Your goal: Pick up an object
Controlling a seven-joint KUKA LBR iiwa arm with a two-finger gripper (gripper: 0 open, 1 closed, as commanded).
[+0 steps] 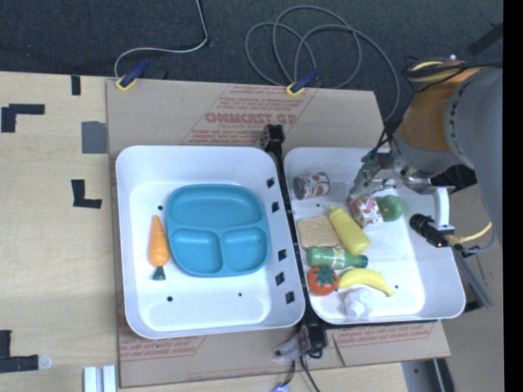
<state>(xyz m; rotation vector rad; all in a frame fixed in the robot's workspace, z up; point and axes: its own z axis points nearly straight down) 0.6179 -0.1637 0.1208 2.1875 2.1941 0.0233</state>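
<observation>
Green apple [391,208] sits in the right bin [437,296], near its top right side, and it is the thing closest to my gripper [372,188]. My gripper is right over that spot. The apple lies just to the right of it and a little lower. A small red and white thing [368,211] is touching the apple on its left side, just under my gripper. I cannot tell if my gripper is wide or narrow, because my own arm hides it. I do not see anything held in it.

I think the coming move depends on this: the apple is round, so it has no long side, but the red and white thing is so close that I may bump it or grab it instead.

The right bin is full of play food. A small can [311,186] lies near the top left. A yellow bottle [349,230] lies slanted in the middle, with a piece of toast [316,233] just left of it. Below them a green bottle [335,258] lies on its side. A banana [365,280] lies below that, with a tomato [322,280] at its left end and a white lump [356,304] under it.

The left bin [139,300] holds a blue tray [217,229] with three parts, and nothing is in them. A carrot [158,243] lies just left of the tray, pointing up and down.

Both bins sit on the tabletop [49,243].
</observation>
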